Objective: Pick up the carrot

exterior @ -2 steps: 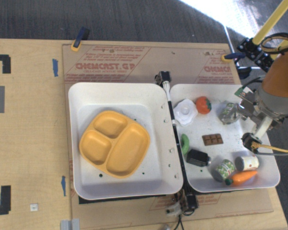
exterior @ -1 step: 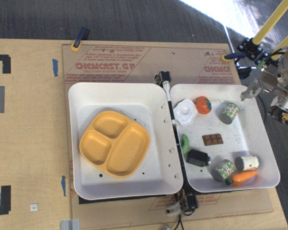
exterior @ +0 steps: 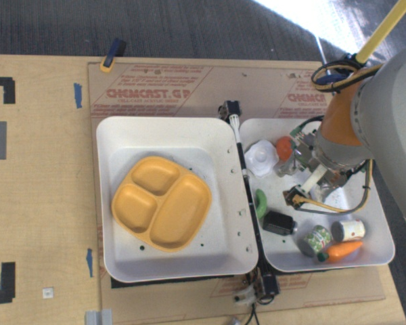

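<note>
Carrot (exterior: 344, 250): orange, lying on its side in the near right corner of the right bin (exterior: 382, 230), close along the near wall, its thin end pointing right.
Carrot contact: nothing grips it; it lies well apart from the gripper.
Nearest neighbours: a green printed can (exterior: 316, 239) lies touching or just beside the carrot's thick end; a small white cylinder (exterior: 352, 230) sits just behind the carrot.
Black block (exterior: 279, 222): flat on the bin floor, just left of the can.
Green piece (exterior: 260, 202): small, by the right bin's left wall, just behind the black block.
White round piece (exterior: 260, 158): far left part of the right bin, with a small red-orange item (exterior: 283, 147) just to its right.
Gripper (exterior: 301, 156): over the far middle of the right bin, beside the red-orange item.
Gripper state: cannot tell; the view does not resolve it.
Left bin (exterior: 122, 141): holds a yellow three-compartment plate (exterior: 162, 202), lying flat near its centre.
Bench (exterior: 40, 181): both bins rest on a cardboard sheet (exterior: 149, 90) with red print.
</note>
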`<state>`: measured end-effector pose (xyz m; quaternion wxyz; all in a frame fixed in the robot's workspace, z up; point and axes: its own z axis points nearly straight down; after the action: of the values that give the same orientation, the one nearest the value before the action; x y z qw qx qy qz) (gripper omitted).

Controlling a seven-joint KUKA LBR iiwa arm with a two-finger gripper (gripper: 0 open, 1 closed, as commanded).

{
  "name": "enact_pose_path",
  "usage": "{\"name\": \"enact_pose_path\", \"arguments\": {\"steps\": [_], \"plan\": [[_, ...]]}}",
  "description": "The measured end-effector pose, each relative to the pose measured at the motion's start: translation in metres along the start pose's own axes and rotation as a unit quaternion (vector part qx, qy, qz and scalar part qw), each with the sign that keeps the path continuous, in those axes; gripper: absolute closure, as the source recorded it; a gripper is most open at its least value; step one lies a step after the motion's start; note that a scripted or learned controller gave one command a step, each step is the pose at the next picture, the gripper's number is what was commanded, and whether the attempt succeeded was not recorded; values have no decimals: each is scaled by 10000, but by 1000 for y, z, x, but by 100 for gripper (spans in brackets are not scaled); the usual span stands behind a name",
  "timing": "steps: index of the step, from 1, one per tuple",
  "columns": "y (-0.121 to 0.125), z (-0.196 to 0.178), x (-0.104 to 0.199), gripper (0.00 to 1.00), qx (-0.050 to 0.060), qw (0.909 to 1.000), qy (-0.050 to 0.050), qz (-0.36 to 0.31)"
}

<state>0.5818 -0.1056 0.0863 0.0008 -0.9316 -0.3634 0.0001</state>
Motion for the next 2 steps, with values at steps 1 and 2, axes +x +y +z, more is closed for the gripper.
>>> {"name": "enact_pose_path", "arguments": {"steps": [1,2], "plan": [[9,-57,-80,0,4,9957,-5,-928],[-58,-100,-75,0,11,9969,-2,-790]]}}
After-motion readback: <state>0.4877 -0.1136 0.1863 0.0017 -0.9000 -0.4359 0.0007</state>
